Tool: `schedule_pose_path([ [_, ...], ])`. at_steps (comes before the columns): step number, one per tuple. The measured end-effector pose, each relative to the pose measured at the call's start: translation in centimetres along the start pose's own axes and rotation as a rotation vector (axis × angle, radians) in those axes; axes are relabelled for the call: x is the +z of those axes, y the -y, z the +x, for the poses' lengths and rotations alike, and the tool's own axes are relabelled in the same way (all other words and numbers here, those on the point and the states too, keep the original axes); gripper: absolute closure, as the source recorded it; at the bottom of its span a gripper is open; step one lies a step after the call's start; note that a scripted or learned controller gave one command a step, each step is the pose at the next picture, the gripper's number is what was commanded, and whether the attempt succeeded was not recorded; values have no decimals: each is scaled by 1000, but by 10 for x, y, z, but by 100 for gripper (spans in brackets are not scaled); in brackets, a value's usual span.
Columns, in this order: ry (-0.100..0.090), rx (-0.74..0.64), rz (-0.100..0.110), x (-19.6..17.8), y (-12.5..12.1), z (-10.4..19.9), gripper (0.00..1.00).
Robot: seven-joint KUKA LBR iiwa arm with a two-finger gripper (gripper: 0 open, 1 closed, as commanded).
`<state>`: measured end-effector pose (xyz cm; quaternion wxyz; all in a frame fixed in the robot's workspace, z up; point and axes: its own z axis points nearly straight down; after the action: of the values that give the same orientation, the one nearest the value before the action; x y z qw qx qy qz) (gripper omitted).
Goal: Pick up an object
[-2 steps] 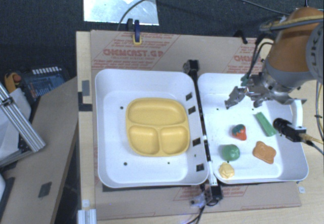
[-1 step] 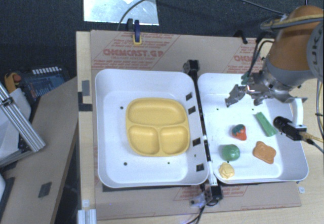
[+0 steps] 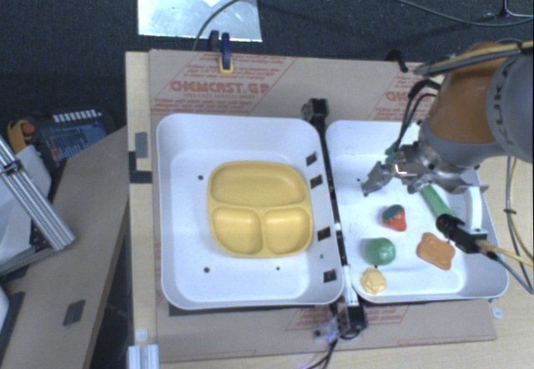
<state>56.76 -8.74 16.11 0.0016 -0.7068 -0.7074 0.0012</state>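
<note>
Your left bin (image 3: 179, 275) holds one thing — a yellow divided plate (image 3: 254, 207) with three compartments, lying near its middle. Your right bin (image 3: 350, 150) holds the small pieces: a red strawberry (image 3: 394, 217), a green round toy (image 3: 380, 251) just below it, a pale yellow piece (image 3: 373, 280) by the front corner, an orange bread-like piece (image 3: 435, 251), and a green stick (image 3: 435, 198) partly under the arm. The gripper (image 3: 375, 179) hangs over that bin's upper part — whether it is parted or closed you cannot tell from here.
</note>
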Motion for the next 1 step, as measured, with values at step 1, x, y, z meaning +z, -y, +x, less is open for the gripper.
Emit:
schedule_pose_path([
  [1, 0, 0, -1, 43, 2, -3, 0],
])
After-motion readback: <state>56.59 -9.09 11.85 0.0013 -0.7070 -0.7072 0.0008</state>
